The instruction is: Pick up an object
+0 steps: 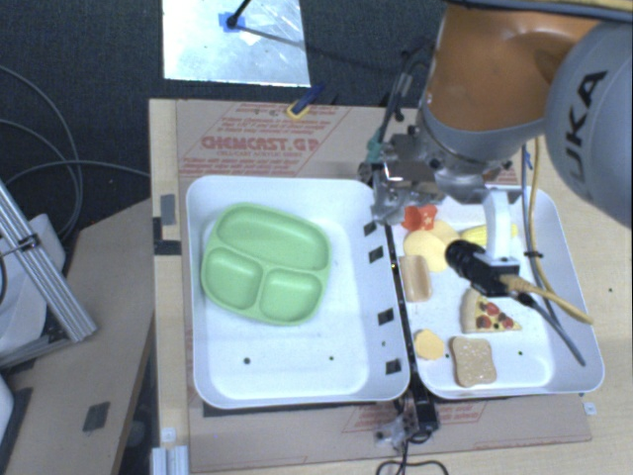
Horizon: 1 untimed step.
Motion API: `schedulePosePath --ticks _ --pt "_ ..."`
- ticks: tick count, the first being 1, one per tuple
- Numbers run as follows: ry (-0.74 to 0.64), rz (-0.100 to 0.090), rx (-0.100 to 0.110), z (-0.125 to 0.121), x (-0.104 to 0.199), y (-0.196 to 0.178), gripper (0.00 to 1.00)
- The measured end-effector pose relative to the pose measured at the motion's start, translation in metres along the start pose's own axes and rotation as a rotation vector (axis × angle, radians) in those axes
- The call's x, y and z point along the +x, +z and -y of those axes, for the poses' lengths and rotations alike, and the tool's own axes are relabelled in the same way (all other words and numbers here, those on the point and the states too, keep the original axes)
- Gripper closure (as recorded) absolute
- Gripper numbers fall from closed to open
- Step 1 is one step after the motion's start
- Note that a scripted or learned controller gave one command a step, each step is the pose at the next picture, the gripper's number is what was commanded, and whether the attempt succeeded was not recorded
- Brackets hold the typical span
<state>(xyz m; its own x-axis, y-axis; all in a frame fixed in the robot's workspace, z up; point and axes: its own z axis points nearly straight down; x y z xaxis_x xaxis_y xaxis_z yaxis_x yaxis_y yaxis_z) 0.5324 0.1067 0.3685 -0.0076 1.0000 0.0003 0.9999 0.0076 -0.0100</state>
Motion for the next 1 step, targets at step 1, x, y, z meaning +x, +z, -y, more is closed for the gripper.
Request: schedulePosePath --ticks 1 --pt "0.004 -0.001 -0.013 0.0477 -0.0169 -0.033 1.0"
